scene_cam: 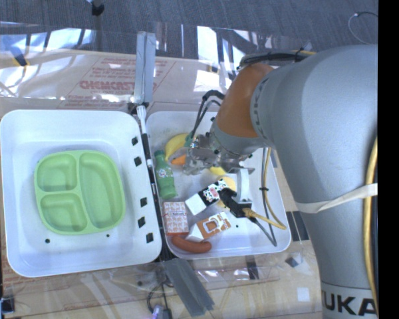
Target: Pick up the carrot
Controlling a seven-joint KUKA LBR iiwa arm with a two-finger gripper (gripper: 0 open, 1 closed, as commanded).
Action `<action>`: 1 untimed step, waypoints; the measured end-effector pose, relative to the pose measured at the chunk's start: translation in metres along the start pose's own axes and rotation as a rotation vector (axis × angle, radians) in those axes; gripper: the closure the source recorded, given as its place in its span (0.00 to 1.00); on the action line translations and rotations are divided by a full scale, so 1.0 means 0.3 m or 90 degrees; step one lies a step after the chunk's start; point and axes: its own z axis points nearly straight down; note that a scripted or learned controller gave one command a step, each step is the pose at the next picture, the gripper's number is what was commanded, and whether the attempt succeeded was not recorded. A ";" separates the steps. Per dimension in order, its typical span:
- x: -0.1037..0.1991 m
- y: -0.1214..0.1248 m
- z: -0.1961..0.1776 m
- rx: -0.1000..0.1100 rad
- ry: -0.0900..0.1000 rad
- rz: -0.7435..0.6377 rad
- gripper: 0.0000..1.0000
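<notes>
A small orange bit of the carrot (179,159) shows in the right bin (272,234), beside a yellow banana (175,143). My gripper (194,157) is low in that bin, its metal tip right next to the carrot's right end. The arm's grey body and orange band (239,108) cover the bin's back right part and hide most of the carrot.
The right bin also holds a green bottle (164,176), a red sausage (192,246), a red-white packet (175,218), an orange-white box (213,225) and a black-white pack (213,193). The left bin (13,178) holds a green divided plate (78,191).
</notes>
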 end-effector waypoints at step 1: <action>0.026 0.084 -0.009 -0.004 -0.001 -0.233 0.00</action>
